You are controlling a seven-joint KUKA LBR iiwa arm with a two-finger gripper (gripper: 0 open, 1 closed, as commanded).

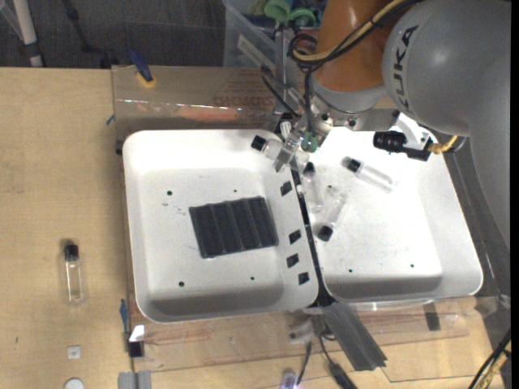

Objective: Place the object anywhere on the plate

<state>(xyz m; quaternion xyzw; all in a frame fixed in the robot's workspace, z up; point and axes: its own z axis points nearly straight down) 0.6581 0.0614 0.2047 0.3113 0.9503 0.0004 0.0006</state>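
A dark ribbed rectangular plate lies flat in the left bin. My gripper hangs over the far end of the divider between the two bins, above and to the right of the plate. A small clear vial with a black cap shows right at the gripper's left side; whether it is held is unclear. In the right bin lies another clear vial, black cap to the left. Two more clear vials lie close to the divider, one with its black cap toward the front.
Black tabs run along the divider between the bins. A loose capped vial lies on the wooden bench at far left. A clear tub of colourful items stands behind the bins. The large grey arm covers the upper right.
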